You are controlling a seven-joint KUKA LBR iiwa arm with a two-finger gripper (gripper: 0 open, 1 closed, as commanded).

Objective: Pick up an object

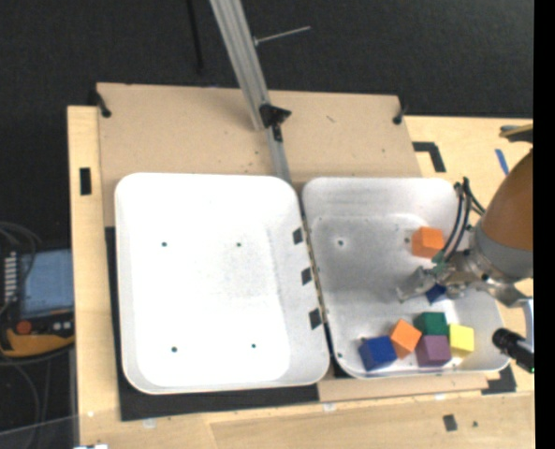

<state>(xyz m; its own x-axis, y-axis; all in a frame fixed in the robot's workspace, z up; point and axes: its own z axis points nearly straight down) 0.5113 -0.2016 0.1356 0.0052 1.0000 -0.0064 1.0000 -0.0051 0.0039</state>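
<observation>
The right bin (pixel 352 213) holds several small blocks. An orange block (pixel 428 241) lies apart near the bin's right side. Along the front edge sit a blue block (pixel 378 352), an orange block (pixel 406 336), a purple block (pixel 434 350), a green block (pixel 434 324) and a yellow block (pixel 461 338). My gripper (pixel 430 283) reaches in from the right, low over the bin, just below the lone orange block. A small dark blue piece (pixel 435 294) shows right at the fingertips; whether it is held I cannot make out.
The left bin (pixel 211 279) lies beside the right one. A slanted metal rail (pixel 244 54) rises behind the bins. Cables and a blue device (pixel 43 283) lie off the bench at the left.
</observation>
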